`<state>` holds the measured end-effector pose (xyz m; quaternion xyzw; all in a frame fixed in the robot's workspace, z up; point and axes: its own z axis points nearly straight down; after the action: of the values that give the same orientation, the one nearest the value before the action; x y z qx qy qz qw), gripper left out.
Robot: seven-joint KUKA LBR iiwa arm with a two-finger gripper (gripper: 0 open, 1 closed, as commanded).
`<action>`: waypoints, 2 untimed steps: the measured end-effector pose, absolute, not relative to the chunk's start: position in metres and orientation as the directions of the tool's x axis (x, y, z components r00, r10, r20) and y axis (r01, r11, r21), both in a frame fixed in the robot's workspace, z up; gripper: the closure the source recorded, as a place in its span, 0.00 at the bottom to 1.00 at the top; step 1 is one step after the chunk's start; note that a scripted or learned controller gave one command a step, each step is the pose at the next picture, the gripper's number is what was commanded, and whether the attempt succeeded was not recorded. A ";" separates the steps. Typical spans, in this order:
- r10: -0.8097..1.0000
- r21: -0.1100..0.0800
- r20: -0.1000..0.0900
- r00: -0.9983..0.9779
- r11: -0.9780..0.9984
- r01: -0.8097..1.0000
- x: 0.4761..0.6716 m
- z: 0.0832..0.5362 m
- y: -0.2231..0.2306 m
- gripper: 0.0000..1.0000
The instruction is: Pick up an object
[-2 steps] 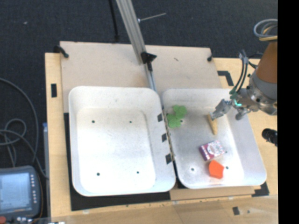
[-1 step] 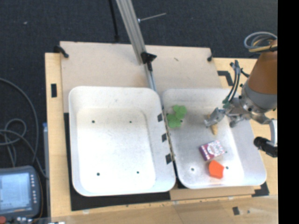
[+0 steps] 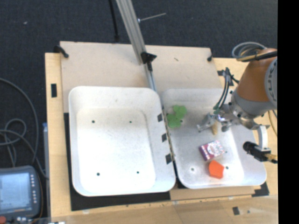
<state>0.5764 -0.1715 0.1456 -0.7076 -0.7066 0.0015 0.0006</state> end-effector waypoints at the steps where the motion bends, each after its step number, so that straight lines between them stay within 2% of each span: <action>1: 1.000 -0.002 -0.002 0.003 -0.003 1.000 0.576 0.099 -0.173 0.00; 2: 1.000 0.005 -0.002 0.009 -0.009 1.000 0.578 0.113 -0.174 1.00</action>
<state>0.5776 -0.1737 0.1125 -0.7101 -0.7040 -0.0011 -0.0027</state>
